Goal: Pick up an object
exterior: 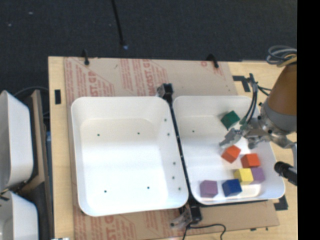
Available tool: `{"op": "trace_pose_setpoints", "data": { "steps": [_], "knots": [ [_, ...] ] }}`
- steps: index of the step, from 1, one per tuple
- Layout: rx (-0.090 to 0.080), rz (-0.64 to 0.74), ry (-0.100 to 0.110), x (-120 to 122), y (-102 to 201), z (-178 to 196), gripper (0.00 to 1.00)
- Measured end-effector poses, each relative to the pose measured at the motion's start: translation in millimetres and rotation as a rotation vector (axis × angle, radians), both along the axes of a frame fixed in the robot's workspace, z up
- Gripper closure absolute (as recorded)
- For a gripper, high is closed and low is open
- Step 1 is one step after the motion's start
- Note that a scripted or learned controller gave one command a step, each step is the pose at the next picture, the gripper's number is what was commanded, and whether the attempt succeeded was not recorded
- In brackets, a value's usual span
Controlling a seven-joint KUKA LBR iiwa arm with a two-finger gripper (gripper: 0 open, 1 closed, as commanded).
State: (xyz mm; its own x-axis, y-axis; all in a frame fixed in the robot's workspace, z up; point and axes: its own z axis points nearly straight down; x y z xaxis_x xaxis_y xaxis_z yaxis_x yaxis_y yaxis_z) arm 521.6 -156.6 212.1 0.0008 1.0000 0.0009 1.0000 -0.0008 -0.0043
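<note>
Over the right bin's (pixel 200 104) middle, the gripper (pixel 234 138) hangs open just above the red-orange block (pixel 230 154), apparently approaching; next it must descend and close.

Blocks (pixel 240 169) in right bin (pixel 200 109)

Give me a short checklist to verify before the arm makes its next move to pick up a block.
1. Blocks are inside the right bin: ok.
2. Gripper is over that bin, close above the red-orange block: ok.
3. A block is held between the gripper's fingers: cannot tell.
4. The red-orange block stands apart from the green block: ok.
5. It has free space from the orange block on its right: cannot tell, the gap looks small.
</note>
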Motion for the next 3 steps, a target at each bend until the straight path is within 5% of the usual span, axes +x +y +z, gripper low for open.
{"op": "trace_pose_setpoints", "data": {
  "steps": [1, 3],
  "knots": [
    [-0.001, 0.001, -0.005, 1.2, 0.1, 2.4, 0.0],
    [-0.003, 0.0, -0.012, 8.7, 1.6, -88.1, 0.0]
  ]
}}
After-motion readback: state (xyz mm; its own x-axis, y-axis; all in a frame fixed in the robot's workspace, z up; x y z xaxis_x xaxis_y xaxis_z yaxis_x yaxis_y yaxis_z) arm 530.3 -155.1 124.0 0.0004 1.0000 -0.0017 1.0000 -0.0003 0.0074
